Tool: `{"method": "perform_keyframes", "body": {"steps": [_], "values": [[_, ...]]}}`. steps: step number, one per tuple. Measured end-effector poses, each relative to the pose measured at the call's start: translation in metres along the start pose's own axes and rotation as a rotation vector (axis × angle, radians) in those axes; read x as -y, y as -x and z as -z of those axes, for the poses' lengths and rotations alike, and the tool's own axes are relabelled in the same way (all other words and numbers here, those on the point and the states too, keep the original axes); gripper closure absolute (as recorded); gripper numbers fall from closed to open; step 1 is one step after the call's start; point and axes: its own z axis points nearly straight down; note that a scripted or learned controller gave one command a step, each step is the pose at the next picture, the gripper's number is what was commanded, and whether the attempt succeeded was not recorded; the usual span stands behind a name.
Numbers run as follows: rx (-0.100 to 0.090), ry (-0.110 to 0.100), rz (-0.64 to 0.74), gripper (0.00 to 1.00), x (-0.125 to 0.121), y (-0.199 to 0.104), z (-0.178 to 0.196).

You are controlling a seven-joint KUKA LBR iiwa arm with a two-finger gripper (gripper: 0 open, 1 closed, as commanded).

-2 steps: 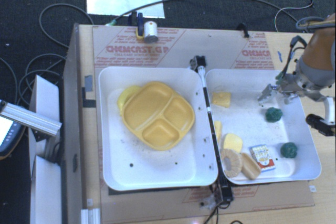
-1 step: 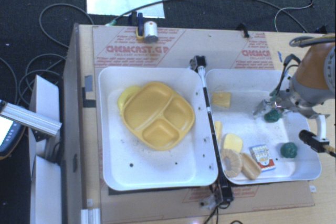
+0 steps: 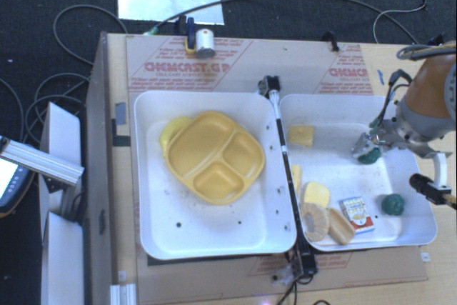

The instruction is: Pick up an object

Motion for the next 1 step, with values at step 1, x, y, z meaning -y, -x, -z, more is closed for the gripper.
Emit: {"method": "perform_keyframes", "body": {"steps": [1], "values": [[-0.002,-0.001,0.002,1.00,-0.0513,-0.0601,-0.0106]]}}
